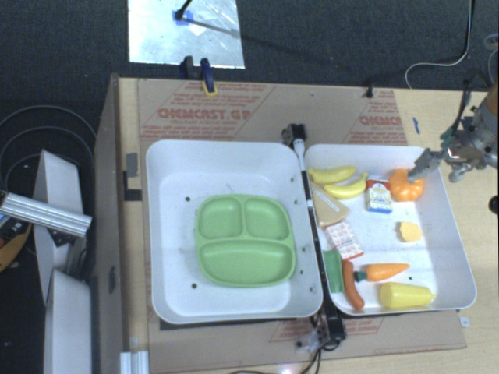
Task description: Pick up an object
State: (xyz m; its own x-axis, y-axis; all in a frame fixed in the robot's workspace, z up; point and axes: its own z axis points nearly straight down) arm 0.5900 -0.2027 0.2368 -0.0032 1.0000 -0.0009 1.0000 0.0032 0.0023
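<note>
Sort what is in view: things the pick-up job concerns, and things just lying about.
Job: hand; orange fruit beside it; bananas; carrot; yellow pepper; small carton; right bin.

Lying about: green divided plate; left bin.

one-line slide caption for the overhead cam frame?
Grey two-finger gripper poised at an orange toy fruit in the right white bin; green divided plate in the left.

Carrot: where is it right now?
The carrot lies in the right bin, near its front edge, between the sausage and the yellow block.
</note>
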